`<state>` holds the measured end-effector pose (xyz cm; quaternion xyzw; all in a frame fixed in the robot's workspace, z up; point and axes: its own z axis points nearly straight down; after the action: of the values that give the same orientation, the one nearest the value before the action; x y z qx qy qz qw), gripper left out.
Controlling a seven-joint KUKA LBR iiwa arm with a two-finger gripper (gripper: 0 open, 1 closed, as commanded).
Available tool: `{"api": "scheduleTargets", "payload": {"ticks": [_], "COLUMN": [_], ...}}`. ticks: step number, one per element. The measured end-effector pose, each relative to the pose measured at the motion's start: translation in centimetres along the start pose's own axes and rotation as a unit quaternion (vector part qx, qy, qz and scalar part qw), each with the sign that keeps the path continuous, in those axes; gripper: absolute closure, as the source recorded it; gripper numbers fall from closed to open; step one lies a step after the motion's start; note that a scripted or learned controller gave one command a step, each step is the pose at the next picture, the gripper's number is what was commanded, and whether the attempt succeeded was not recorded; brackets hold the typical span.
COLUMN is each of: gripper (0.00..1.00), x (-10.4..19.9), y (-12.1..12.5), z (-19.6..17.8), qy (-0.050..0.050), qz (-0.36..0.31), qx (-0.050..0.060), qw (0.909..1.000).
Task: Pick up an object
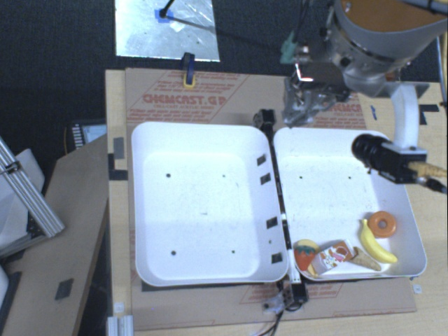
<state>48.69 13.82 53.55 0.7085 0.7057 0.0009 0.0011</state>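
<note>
Camera view | bench [119, 187]: brown board, two white bins [203, 201] | metal sheet [166, 19] at 11 o'clock | gripper [302, 110] at 1 o'clock: grip state cannot be told

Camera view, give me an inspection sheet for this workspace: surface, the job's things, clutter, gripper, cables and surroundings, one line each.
Surface: two white bins, left bin and right bin, side by side on a brown printed board.
Job's things: banana, orange ring, small packet, a round orange-red toy and a brown cone, all clustered in the right bin's near right corner.
Clutter: yellow clip on the board's far edge.
Gripper: gripper sits above the right bin's far left corner; finger state cannot be told.
Cables: thin wires at the near end of the bins' joint.
Surroundings: shiny metal sheet on dark floor; aluminium rail at left.
</note>
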Motion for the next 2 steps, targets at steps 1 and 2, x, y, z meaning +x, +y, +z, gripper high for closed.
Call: {"api": "scheduleTargets", "payload": {"ticks": [1,2], "gripper": [1.00,1.00], "x": [3.9,0.7], "y": [-0.1,-0.1], "z": [0.1,7.3], "qy": [0.001,-0.001], "qz": [-0.005,-0.001], "qx": [0.001,0.004], "qw": [1.0000,1.0000]}}
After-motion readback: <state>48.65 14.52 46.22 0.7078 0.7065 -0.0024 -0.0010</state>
